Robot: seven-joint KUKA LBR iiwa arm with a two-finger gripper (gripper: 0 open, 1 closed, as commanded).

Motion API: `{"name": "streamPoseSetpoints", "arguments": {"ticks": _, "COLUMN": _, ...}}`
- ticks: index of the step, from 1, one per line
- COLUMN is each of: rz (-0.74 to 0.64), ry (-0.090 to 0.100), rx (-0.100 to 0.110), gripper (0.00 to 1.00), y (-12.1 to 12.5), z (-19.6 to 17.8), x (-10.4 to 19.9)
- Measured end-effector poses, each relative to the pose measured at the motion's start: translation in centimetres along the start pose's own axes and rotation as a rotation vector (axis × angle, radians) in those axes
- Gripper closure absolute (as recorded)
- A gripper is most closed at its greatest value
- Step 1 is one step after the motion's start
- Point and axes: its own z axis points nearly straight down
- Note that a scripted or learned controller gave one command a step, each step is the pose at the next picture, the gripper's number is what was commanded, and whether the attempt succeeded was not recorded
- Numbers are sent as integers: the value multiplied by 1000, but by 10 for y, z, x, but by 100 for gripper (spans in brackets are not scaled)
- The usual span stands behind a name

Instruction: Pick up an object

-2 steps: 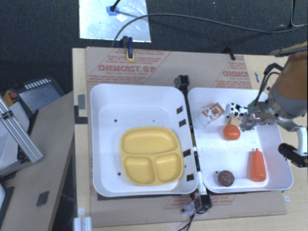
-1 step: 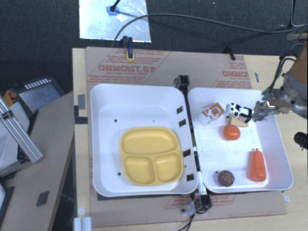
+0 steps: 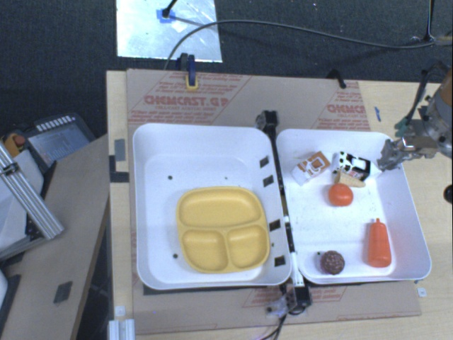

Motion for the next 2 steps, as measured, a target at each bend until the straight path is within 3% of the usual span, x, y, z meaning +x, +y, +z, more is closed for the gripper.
{"name": "streamPoseSetpoints", "arguments": {"ticks": 2, "rz": -5, "ry": 3, "rx": 4, "gripper": 100, "y": -14, "z": 13, "x": 110}}
